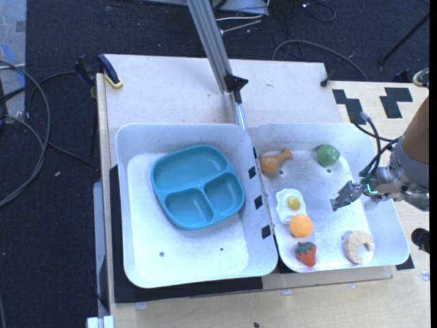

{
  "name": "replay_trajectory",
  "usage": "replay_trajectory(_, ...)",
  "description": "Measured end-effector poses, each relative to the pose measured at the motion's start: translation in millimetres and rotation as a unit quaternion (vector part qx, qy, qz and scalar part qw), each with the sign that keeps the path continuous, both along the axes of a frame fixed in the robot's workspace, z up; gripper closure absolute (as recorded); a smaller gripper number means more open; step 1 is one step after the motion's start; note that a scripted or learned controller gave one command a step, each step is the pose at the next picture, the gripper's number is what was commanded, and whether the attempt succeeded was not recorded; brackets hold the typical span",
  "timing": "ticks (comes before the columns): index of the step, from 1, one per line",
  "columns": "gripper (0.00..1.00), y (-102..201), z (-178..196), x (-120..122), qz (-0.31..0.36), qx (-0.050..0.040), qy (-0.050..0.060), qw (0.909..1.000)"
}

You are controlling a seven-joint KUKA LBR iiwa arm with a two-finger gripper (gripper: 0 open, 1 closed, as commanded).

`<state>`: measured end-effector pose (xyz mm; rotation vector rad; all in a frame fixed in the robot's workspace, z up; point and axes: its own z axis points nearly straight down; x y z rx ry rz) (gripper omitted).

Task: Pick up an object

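Observation:
The right bin (311,139) holds several toy foods. A chicken drumstick (275,160) lies at its upper left and a green ball (328,154) at its upper right. A fried egg (291,201), an orange (301,225) and a strawberry (306,253) run down the left side. A pale croissant-like pastry (358,245) sits at the lower right. My gripper (343,196) hangs over the bin's right middle, right of the egg and above the pastry, with nothing visible between its fingers.
The left bin (136,251) carries a blue three-compartment tray (197,185). A slanted metal pole (212,36) rises from behind the bins' shared edge. Cables lie on the dark floor beyond the bench.

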<state>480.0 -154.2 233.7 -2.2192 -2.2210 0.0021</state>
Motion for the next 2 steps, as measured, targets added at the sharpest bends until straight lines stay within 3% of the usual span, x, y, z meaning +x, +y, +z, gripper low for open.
replay_trajectory(1,0.0,0.0,0.5,0.4,0.0,-0.0001,-0.001,1.0)
replay_trajectory(2,0.0,7.7,-45.4,1.6,0.0,0.0005,0.001,1.0)
